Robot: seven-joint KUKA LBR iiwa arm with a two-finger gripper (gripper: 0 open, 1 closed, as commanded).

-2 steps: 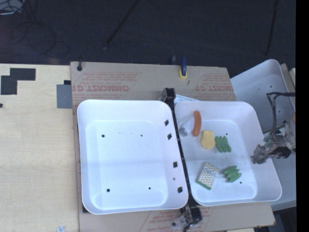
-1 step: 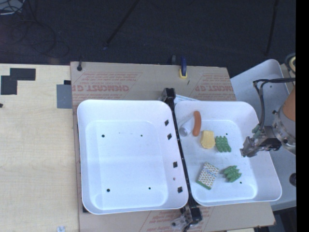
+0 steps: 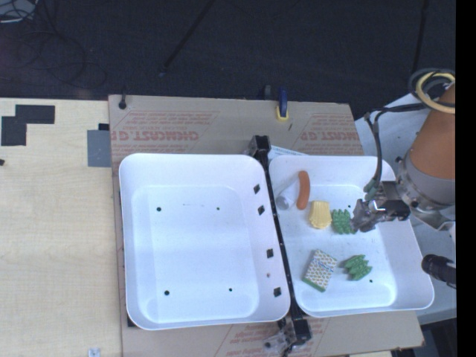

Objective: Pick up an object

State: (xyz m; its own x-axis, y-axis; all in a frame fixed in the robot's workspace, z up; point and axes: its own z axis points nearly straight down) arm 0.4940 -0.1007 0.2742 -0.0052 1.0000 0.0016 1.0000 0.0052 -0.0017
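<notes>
Fingers of the gripper [image 3: 366,219], whose opening I cannot tell, sit in the right bin [image 3: 401,292], touching the right side of a green toy [image 3: 341,221] beside a yellow piece [image 3: 320,215].

This is a robotics lab or test cell. A grey arm [image 3: 435,155] with an orange band reaches over a plywood bench [image 3: 52,222] where two shallow white bins [image 3: 193,169] sit side by side on printed cardboard [image 3: 223,129], joined by black clips [image 3: 260,146]. Loose cables [image 3: 30,2] lie on the dark floor behind, and small toy-like test objects [image 3: 321,270] lie in the right bin.
</notes>
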